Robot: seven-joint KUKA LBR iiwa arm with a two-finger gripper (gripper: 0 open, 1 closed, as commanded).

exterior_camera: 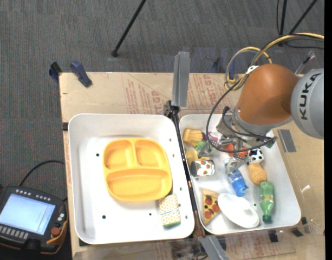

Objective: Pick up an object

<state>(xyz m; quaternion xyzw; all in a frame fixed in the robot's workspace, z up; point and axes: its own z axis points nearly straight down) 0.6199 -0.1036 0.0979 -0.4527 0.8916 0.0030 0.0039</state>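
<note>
My gripper [233, 145] hangs low over the middle of the right bin [287, 199], under the orange wrist band; its fingers are hidden among the clutter. Right beneath and around it lie several small toys: a blue bottle [238, 182], a black-and-white ball [255, 155], an orange bread-like piece [257, 173], a red-and-white can [203, 168] and a tan block [192, 136]. Farther toward the front lie a pizza slice [210, 205], a white bowl [238, 209] and a green bottle [266, 199].
The left bin [82, 145] holds a yellow divided plate [137, 168] and a small patterned sponge [169, 210] at its front right. A grey divider bracket [180, 85] stands between the bins at the back. A teach pendant [27, 215] lies on the floor at lower left.
</note>
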